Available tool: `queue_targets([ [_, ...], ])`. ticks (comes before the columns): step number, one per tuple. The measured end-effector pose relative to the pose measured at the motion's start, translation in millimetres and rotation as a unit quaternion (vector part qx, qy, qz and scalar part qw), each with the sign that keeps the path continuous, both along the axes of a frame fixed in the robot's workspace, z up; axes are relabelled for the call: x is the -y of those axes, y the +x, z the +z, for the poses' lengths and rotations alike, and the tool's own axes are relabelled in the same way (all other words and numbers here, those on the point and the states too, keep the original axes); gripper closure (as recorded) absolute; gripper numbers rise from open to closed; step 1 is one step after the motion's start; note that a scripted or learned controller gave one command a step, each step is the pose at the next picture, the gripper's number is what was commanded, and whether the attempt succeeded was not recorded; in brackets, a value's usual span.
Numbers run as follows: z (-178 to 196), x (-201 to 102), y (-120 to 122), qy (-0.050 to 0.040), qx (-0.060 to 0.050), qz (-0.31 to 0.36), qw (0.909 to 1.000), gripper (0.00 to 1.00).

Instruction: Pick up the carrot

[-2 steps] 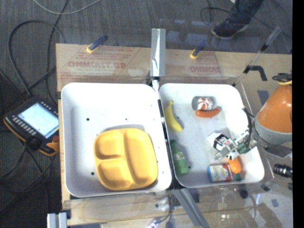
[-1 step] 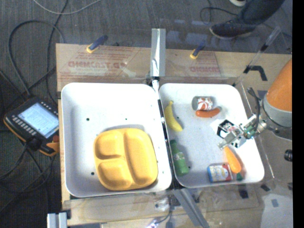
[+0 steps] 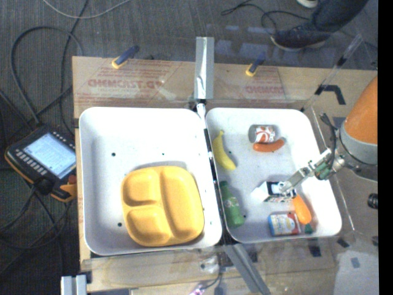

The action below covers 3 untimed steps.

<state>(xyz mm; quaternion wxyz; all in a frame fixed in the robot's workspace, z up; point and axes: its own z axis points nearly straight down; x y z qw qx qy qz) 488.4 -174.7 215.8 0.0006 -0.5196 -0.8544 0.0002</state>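
Camera view is showing the carrot (image 3: 302, 209) lying near the right bin's (image 3: 307, 123) front right corner, not yet lifted. Beside it the gripper (image 3: 281, 189) is hovering; I cannot tell its opening.

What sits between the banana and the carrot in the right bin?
In the camera view, the gripper lies between the banana and the carrot.

The arm (image 3: 362, 134) enters at the right edge of the frame, its orange band showing at mid-height with grey below it. From there a slim wrist slants down and to the left, ending in the gripper (image 3: 279, 190) at lower right of centre.
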Motion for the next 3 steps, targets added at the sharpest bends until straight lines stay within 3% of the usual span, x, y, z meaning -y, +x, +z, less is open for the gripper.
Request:
queue_targets([
  [1, -122, 44, -3, 0.0000, 0.002, 0.011, 0.9999, 0.00],
  [2, -113, 43, -2, 0.0002, 0.002, 0.011, 0.9999, 1.00],
  [3, -8, 37, 36, -0.0013, 0.000, -0.125, 0.9922, 1.00],
])
